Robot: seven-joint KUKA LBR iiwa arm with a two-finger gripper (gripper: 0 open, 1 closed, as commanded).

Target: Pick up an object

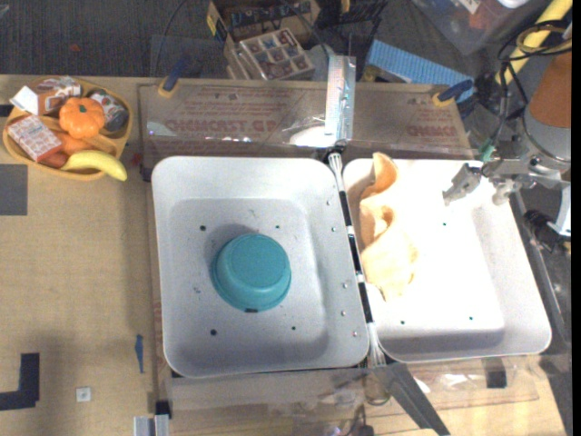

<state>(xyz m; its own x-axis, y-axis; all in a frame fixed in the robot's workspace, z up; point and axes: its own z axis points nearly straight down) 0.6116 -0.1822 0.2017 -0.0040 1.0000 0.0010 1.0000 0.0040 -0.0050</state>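
A teal bowl (pixel 252 272) lies upside down in the middle of the left white bin (pixel 182 189). A crumpled pale orange cloth (pixel 384 230) rests against the left wall of the right white bin (pixel 517 316). My gripper (pixel 478 187) hangs over the upper right part of the right bin, well right of the cloth and apart from it. Its fingers (pixel 457 186) stand open with nothing between them. The grey arm with its orange band (pixel 552 94) comes in from the upper right.
A basket of toy fruit and small boxes (pixel 65 130) sits on the bench at the far left. Clear plastic panels (pixel 236 121) stand behind both bins. Boxes, cables and a blue bin clutter the floor beyond.
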